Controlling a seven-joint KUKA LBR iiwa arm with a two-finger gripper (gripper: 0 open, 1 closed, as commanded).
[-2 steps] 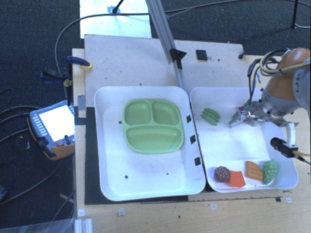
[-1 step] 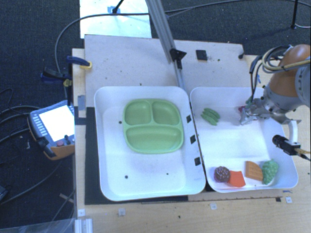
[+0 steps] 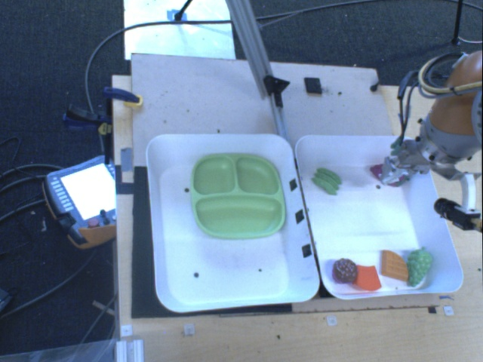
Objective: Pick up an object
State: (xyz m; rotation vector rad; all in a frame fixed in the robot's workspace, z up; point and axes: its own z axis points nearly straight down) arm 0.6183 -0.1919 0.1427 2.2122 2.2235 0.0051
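At the near edge of the right bin (image 3: 362, 225), four small toy foods lie in a row. From left to right there is a dark round berry (image 3: 345, 270), an orange-red piece (image 3: 367, 278), an orange block with lines on it (image 3: 393, 265) and a green bumpy bunch (image 3: 420, 263). The berry touches the orange-red piece. The orange block touches the green bunch.

Beside this bin is the left bin (image 3: 226, 270). A light green plate (image 3: 238, 195) with three hollows lies in its far half.

Farther back in the right bin, a small green pea pod (image 3: 327, 180) lies alone near the left wall. At the far right of this bin the claw (image 3: 394, 173) is down low, just over a little dark red thing (image 3: 376, 172). The red thing peeks out on the claw's left side. One cannot tell if the claw is apart or together, or if it has hold of the red thing.

The grey and orange arm (image 3: 453, 111) comes in from the right, above the claw.

Behind both bins lies the pale counter (image 3: 204, 96), with a small black square (image 3: 313, 86) on it.
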